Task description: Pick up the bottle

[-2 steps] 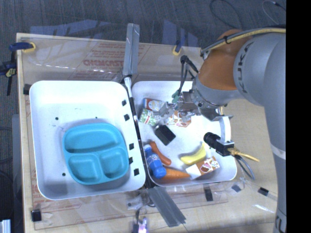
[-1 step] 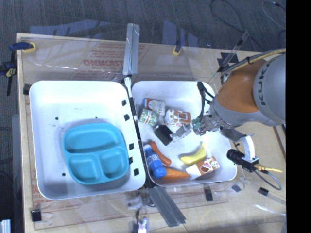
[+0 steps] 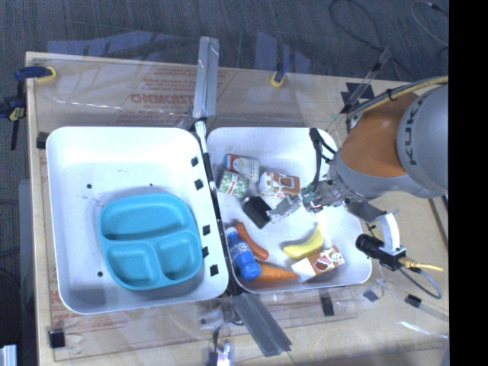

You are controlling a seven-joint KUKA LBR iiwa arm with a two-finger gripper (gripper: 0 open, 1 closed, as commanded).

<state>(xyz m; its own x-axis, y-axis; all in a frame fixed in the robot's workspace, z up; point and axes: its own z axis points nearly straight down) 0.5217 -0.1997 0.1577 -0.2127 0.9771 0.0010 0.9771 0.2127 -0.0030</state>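
- Gripper (image 3: 288,207) hangs low at the right bin's (image 3: 263,137) centre, over a black block (image 3: 257,211); I cannot tell its state.
- Bottle (image 3: 242,254), blue, lies at seven o'clock from it, against the bin's left wall.
- Carrot (image 3: 269,274) and sausage (image 3: 252,240) touch the bottle; closing there could catch either one instead.

The right bin (image 3: 268,137) is crowded: the blue bottle (image 3: 242,255) lies against its left wall, hemmed by a hot dog (image 3: 252,240) and a carrot (image 3: 268,274) at the front edge, with a banana (image 3: 303,242) and a small carton (image 3: 319,262) toward the front right corner. Only the back strip of this bin is bare. In the left bin (image 3: 114,155), a blue tray (image 3: 150,240) fills the front middle, leaving open floor along the back and left walls.
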